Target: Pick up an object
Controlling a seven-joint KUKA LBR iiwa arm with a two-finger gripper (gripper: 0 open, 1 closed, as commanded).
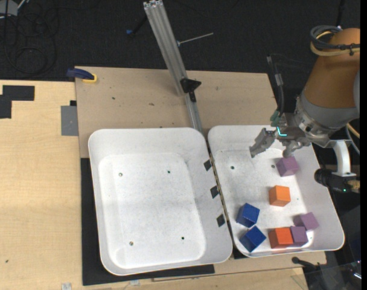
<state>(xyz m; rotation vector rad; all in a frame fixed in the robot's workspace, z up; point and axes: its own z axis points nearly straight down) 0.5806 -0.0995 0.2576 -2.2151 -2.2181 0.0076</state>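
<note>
No pick has happened yet. The tool (276, 145) hangs over the right bin (232, 139) with its fingers spread and nothing between them, just beside a purple block (287, 166). Orange, blue and purple blocks lie in that bin; lowering, closing and lifting remain.

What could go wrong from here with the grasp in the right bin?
1. The gripper sits beside the upper purple cube, not over it, so closing now would likely miss or nudge the cube.
2. The orange, purple and blue cubes at the bin's near rim are packed close; a pick there may grab two or jam against the wall.
</note>
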